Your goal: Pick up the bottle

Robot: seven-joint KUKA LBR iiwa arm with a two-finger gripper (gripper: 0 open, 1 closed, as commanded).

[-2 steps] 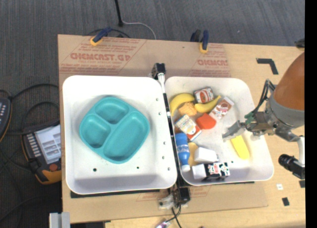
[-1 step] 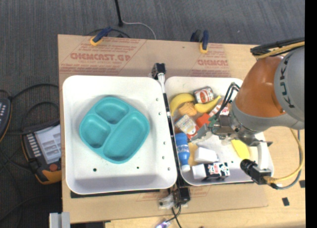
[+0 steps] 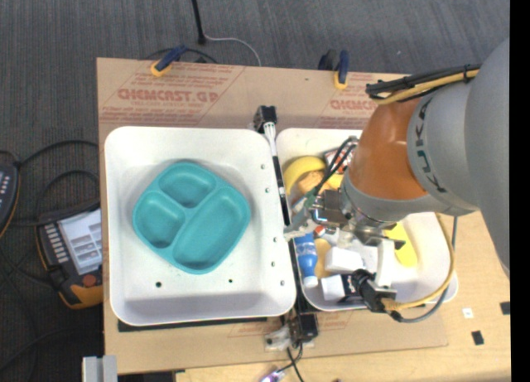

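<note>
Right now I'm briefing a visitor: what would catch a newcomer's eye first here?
The teal plate lies in the left bin. The grey and orange arm looms over the right bin, covering much of it. A blue bottle lies by that bin's left wall, a yellow item farther back.

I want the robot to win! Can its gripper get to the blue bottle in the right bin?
Probably yes. The gripper hangs over the right bin, beside the blue bottle, with nothing on top of it. The bottle lies close to the bin's left wall, so that side may be tight.
</note>
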